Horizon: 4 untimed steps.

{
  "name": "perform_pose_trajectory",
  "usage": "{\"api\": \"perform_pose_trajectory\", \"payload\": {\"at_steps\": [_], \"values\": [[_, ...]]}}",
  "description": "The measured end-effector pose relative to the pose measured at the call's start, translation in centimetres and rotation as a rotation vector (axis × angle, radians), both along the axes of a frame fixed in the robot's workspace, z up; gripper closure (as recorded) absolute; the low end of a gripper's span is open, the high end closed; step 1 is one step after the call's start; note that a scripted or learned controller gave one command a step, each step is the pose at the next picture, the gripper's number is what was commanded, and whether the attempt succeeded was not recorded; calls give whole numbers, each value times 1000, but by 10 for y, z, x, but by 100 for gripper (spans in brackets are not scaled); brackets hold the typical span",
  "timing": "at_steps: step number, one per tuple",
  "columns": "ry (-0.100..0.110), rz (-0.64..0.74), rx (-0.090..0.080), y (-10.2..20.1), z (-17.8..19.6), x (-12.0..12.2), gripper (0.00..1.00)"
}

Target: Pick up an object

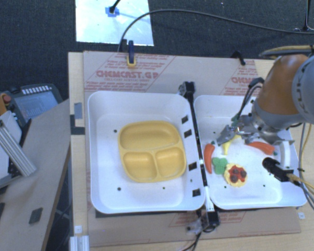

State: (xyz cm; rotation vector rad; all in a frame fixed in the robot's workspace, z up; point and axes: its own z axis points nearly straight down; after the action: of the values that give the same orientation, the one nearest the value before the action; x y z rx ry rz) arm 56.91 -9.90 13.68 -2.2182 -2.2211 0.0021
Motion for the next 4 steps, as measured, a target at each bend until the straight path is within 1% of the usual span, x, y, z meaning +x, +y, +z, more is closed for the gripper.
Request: {"api": "perform_pose_trajectory", "payload": {"at_steps": [1, 2, 3, 4], "values": [[-2, -1, -1, 0, -52, 0, 0], [-5, -1, -1, 0, -39, 1, 100], [-10, 2, -2, 0, 25, 2, 100], [-7, 3, -1, 2, 68, 4, 100]]}}
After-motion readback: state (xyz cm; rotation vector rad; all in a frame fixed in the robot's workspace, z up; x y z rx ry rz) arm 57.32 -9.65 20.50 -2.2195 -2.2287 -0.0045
